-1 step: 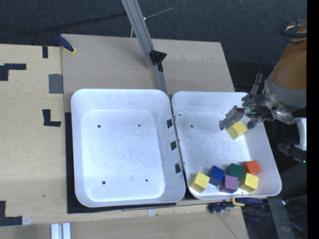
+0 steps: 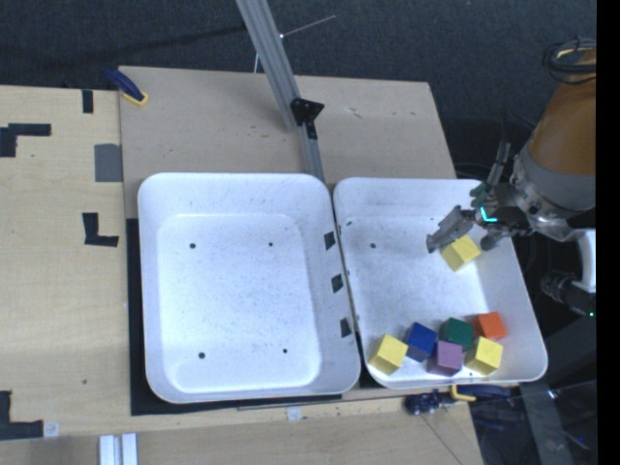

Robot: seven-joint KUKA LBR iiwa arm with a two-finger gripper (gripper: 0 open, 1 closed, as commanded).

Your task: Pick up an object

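Clustering in the right bin's near corner, six small blocks look light, rigid and smooth, best pinched across flat opposite faces. Farther back, a yellow block sits at the gripper; finger state and any contact cannot be told.

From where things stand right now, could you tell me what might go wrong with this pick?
1. The yellow cube sits tilted at the tip of the tool; it could slip free.
2. It hangs near the right bin's far wall, so a drop might bounce out.
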